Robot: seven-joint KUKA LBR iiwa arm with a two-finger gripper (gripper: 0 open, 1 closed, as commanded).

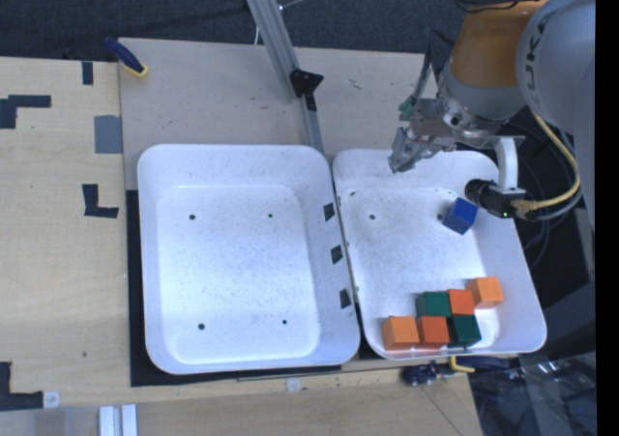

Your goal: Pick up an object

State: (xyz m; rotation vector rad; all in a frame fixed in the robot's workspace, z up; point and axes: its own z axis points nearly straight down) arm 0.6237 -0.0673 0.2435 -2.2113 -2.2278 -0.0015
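Note:
My gripper (403,159) hangs over the back edge of the right bin (387,231), its fingers close together with nothing between them. A blue block (460,216) lies in that bin, to the right of and nearer than the gripper. Several orange and green blocks cluster at the bin's front right: an orange block (399,331), a green block (434,305) and another orange block (486,290) among them.
The left bin (237,255) stands beside the right one. A slanted metal rail (276,33) runs from the top down to the gap between the bins. A blue and yellow tool (126,56) lies at the bench's far left.

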